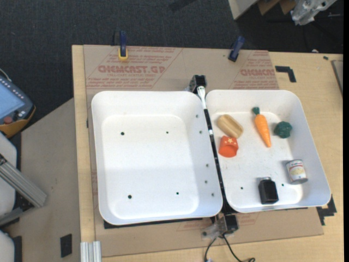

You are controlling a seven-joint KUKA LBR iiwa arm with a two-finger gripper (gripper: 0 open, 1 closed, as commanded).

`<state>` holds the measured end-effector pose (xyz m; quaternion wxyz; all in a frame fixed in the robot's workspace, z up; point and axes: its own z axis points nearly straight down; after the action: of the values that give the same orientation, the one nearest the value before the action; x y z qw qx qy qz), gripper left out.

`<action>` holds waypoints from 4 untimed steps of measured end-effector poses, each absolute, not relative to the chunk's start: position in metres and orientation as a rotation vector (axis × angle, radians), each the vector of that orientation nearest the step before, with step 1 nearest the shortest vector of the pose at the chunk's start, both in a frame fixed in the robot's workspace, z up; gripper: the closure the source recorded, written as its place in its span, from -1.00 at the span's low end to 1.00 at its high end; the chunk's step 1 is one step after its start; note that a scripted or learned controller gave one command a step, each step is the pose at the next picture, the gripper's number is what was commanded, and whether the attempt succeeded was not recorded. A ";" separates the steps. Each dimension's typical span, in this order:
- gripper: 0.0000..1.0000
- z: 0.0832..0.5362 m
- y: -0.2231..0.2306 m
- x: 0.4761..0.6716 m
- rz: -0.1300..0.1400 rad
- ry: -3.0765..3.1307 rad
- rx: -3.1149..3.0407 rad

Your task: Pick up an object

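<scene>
Five pickable objects are being shown lying in the right bin: a bread roll, a red pepper, a carrot, a green lump, a small can and a black block. The claw is being held far off at the top right corner, well apart from the surface; its state cannot be told.
</scene>
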<state>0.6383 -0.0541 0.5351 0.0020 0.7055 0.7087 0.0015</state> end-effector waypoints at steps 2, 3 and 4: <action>1.00 0.537 -0.094 0.514 0.000 2.217 2.227; 1.00 0.534 -0.055 0.514 -0.001 2.227 2.219; 1.00 0.535 -0.014 0.523 0.004 2.226 2.215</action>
<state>0.5233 -0.0143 0.5352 0.0008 0.7054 0.7088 0.0012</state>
